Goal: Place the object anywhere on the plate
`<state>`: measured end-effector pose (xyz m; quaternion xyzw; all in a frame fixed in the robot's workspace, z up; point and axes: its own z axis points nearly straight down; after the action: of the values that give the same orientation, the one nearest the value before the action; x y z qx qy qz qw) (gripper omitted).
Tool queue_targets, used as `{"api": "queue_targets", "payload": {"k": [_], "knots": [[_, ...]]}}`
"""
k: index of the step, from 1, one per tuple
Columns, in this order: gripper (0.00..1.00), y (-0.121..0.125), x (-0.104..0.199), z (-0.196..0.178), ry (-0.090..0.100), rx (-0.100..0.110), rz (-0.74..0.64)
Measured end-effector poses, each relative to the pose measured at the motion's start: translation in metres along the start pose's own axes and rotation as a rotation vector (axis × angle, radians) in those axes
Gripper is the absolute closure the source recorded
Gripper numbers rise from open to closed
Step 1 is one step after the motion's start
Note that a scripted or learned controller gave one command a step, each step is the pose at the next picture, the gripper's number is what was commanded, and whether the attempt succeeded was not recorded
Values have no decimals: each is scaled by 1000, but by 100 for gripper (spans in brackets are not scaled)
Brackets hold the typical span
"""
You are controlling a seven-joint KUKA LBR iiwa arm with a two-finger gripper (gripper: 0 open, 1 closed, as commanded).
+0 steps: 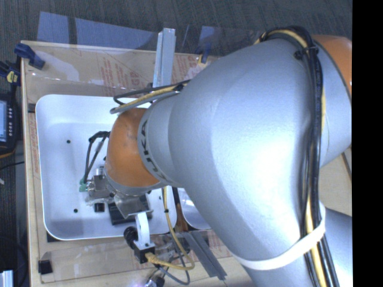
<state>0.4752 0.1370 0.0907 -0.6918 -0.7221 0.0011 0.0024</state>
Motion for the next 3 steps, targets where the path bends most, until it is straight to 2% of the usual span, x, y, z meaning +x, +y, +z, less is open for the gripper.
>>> {"api": "queue_targets", "payload": {"k": [1,2,3], "knots": [[100,1,-6,-89,-2,-4,-253],[100,62,35,-88,-3,0,-125],[100,86,-17,-100,-3,0,-166]]}}
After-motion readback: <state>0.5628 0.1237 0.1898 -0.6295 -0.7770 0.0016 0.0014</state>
